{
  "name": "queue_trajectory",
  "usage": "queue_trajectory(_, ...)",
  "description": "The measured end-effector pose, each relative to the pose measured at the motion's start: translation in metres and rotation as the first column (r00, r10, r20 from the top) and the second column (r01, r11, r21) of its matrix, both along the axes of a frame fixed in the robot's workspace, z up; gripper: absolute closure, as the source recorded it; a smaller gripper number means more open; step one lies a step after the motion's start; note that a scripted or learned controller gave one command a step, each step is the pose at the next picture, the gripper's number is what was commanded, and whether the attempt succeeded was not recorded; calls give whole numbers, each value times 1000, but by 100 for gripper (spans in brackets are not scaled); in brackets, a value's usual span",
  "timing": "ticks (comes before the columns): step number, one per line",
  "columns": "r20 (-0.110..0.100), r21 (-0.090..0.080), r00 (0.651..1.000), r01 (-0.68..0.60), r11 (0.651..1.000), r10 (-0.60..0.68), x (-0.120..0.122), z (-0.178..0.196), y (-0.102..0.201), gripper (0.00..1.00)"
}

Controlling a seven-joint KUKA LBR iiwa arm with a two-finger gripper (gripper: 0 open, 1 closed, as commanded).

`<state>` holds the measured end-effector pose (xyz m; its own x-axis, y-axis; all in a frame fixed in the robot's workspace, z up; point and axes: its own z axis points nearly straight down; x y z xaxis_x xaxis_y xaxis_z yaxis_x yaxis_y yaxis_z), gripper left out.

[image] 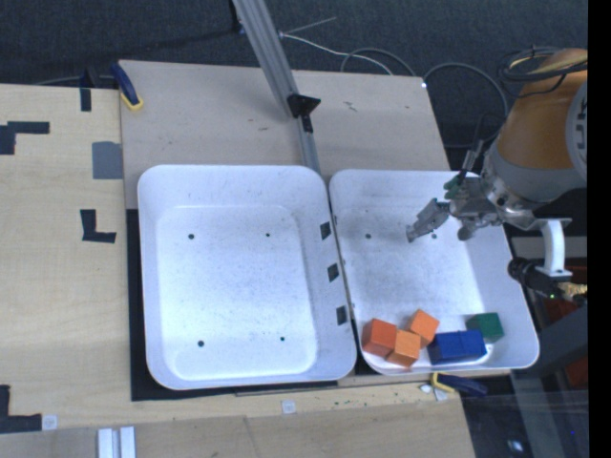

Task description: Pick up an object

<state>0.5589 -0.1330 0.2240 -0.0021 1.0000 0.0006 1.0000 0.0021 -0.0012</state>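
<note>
Gripper (420, 229) hangs over the upper middle of the right bin (382, 198), with nothing visible between its tips; its opening cannot be judged from this angle. Candidate objects sit clustered against the bin's near wall: three orange blocks (401, 337), a blue block (456, 347) and a green block (489, 326). All lie well apart from the gripper, toward the view's bottom edge. The blue block's long axis runs roughly left-right.

I work in a robotics lab or test cell. Evidence: my bench (57, 256) at left carries black tape marks, two white bins (239, 184) sit mid-frame, loose cables (382, 60) trail at top, and a metal pole (267, 41) rises above.
</note>
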Motion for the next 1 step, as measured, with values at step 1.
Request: queue_trajectory(1,-6,1,1000,2,1000,-2,-48,-27,25,0)
